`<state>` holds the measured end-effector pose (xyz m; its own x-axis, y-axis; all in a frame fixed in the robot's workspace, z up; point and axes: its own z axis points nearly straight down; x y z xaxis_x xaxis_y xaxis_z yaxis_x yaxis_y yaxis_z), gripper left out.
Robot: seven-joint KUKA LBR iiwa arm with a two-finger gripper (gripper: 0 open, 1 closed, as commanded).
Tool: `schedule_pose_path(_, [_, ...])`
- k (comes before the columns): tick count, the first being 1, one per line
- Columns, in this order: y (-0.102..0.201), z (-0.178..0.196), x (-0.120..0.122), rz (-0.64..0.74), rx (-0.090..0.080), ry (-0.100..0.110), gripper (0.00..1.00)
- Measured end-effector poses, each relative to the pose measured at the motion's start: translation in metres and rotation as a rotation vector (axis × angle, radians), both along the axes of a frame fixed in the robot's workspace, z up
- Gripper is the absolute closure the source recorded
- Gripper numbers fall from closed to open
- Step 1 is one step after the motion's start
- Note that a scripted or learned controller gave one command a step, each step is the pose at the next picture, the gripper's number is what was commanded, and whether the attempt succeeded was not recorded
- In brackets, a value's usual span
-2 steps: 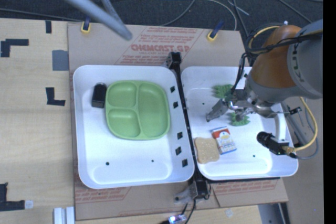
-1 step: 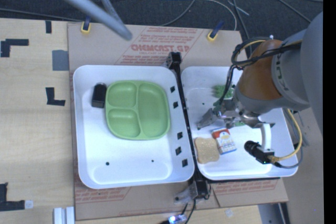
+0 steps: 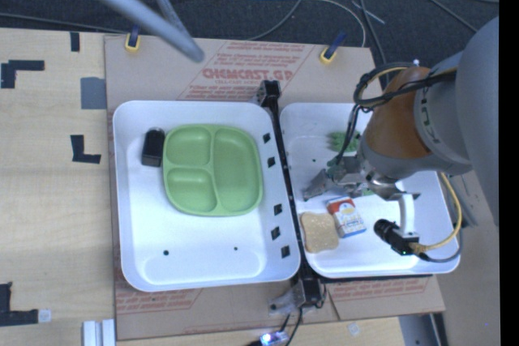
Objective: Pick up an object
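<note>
In the right bin (image 3: 422, 255), my gripper (image 3: 323, 189) hangs low over the left half, with the grey arm and its orange band (image 3: 393, 126) behind it to the right. Just below the gripper lies a small red, white and blue carton (image 3: 348, 217). A tan, bread-like square (image 3: 319, 231) lies beside the carton on its left. A small green item (image 3: 336, 142) lies above the gripper, partly covered by the wrist. Whether anything is held cannot be seen.
The left bin (image 3: 195, 267) holds a green divided plate (image 3: 214, 170) with a small black block (image 3: 152, 147) at its left. Black clips (image 3: 276, 174) mark the wall between the bins. Cables (image 3: 405, 243) loop beside the wrist.
</note>
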<state>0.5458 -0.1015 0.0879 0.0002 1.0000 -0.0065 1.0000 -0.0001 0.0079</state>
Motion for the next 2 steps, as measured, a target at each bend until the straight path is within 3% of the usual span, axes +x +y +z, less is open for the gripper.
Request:
schedule_pose_path(1, [0.0, 0.011, 0.001, 0.001, -0.001, -0.005, 1.0])
schedule_pose_path(2, [0.003, 0.074, 0.004, 0.002, 0.006, 0.003, 1.0])
